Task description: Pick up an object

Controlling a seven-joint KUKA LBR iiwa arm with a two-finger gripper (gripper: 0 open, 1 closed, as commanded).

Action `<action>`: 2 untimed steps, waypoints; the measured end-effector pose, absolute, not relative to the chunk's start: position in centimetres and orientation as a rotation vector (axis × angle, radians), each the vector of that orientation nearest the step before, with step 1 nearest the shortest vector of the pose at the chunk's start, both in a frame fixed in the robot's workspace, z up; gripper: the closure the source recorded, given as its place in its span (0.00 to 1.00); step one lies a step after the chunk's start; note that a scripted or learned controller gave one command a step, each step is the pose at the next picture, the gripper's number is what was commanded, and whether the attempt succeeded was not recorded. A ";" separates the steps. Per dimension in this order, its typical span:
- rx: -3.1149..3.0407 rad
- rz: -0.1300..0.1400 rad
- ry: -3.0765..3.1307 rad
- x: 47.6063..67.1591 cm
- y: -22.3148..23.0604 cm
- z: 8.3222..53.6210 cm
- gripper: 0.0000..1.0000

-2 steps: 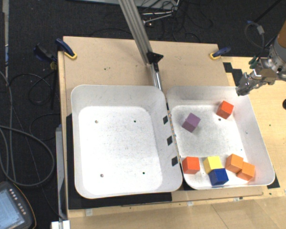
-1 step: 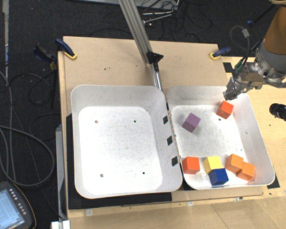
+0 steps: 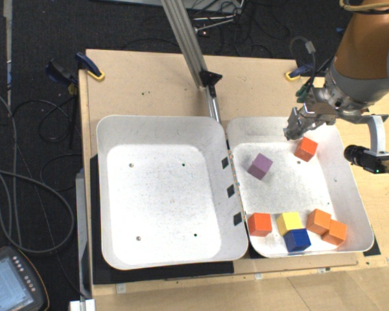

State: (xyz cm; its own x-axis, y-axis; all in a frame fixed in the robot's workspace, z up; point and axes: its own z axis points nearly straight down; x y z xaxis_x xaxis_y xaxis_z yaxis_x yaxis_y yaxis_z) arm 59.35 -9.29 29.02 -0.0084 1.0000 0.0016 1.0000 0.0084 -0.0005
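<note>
A: From the camera above the desk [image 3: 152, 76], we see two white bins side by side. Where is the arm?

B: We see it coming in from the right, grey with an orange upper part. Its pincer [image 3: 297, 129] hangs over the far edge of the right bin [image 3: 350, 186], just beside an orange block [image 3: 306, 148] that lies near the far wall of that bin.

A: Is the pincer holding that block?

B: We see nothing between its fingers. They look dark and bunched together, but we cannot tell whether they are spread or closed. The block sits on the bin floor just to the right of and below the tips; we cannot say if they touch.

A: What else do we see in the right bin?

B: A purple block [image 3: 260, 166] lies tilted toward the left side, apart from the rest. Along the near wall we see a row: an orange cube [image 3: 260, 223], then a yellow cube [image 3: 288, 221] with a blue cube [image 3: 297, 240] touching it in front, and two more orange blocks [image 3: 327, 226] pressed together in the right corner.

A: And the left bin [image 3: 110, 173]?

B: We see its speckled white floor. A metal pole [image 3: 185, 34] slants down from the top to the gap between the bins.
</note>
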 end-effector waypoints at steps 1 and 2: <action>-2.210 0.002 -2.228 57.4 -4.6 27.1 1.00; -2.210 0.001 -2.228 56.6 0.6 25.6 1.00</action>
